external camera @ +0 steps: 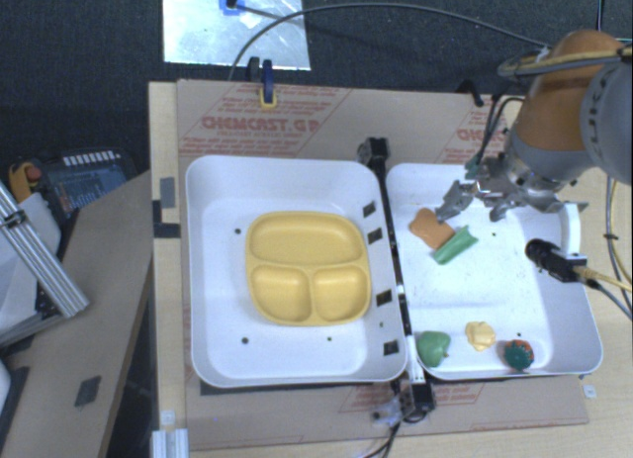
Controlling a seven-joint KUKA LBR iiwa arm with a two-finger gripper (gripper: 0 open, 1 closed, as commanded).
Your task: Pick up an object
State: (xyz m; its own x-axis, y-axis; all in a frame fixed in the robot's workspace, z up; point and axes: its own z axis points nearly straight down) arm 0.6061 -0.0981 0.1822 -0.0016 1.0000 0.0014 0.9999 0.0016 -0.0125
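- I see the gripper (476, 206) hanging over the far part of the right bin (495, 293), with the arm (554, 110) coming in from the right.
- Its fingers (453, 201) are spread apart with nothing between them.
- Just below and left of the fingers lies an orange piece (430, 228), with a green strip (455, 246) touching its near side; neither touches the gripper.
- Along the near edge of the same bin I count a green lump (432, 347), a pale yellow lump (481, 334) and a red-and-green ball (518, 354), all well apart from the gripper.
- The left bin (213, 248) holds a yellow divided tray (305, 266), lying flat near its middle.
- Both bins sit side by side on the table (297, 122).
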